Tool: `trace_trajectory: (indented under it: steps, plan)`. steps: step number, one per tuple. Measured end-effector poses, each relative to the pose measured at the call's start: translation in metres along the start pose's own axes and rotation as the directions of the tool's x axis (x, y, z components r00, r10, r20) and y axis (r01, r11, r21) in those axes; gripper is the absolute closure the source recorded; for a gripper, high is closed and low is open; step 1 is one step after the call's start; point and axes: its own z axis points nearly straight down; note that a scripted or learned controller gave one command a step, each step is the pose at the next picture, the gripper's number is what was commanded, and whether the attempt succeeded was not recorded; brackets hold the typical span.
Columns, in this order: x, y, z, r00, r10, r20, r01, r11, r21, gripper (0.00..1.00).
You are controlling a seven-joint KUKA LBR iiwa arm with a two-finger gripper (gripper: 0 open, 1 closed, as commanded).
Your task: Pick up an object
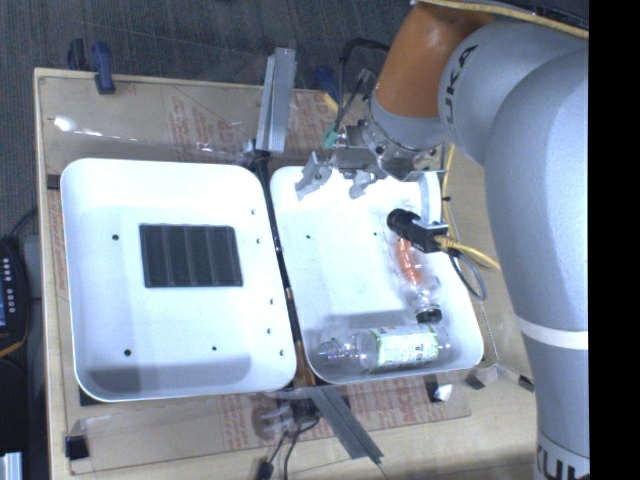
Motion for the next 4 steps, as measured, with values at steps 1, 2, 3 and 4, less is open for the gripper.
trace_trajectory:
  steps: [1, 2, 3, 4]
  plan:
    - [-0.069, -0.053, 0.039, 0.999, -0.041, 0.001, 0.041, 0.999, -0.002, 0.00]
    - [-0.119, -0.064, 0.009, 0.997, -0.081, 0.001, 0.081, 0.997, -0.004, 0.00]
    - [-0.117, -0.046, 0.043, 0.988, -0.155, -0.001, 0.155, 0.988, -0.002, 0.00]
    - [-0.117, -0.036, 0.043, 0.964, -0.267, 0.004, 0.267, 0.964, -0.008, 0.00]
